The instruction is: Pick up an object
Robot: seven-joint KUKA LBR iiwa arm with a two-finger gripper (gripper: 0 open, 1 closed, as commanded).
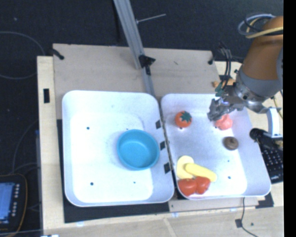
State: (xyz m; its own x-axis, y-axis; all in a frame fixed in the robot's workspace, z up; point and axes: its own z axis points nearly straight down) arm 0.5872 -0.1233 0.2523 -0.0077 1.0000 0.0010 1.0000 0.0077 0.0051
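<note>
The right bin [246,179] holds a red tomato with a green stem [183,119], a pink object [225,123], a small brown round object [231,142], a yellow banana [197,169] and a red pepper [193,185]. My gripper [217,113] hangs low over the upper right part of this bin, directly at the pink object's upper left side. The pink object is partly hidden by the gripper. I cannot tell whether they touch. A blue bowl [137,149] sits in the left bin [89,112].
A grey metal pole [133,38] slants up from between the bins. A black keyboard [271,154] lies off the right bin's right edge. Cables hang by the arm's wrist. A small screen [5,201] sits at the lower left.
</note>
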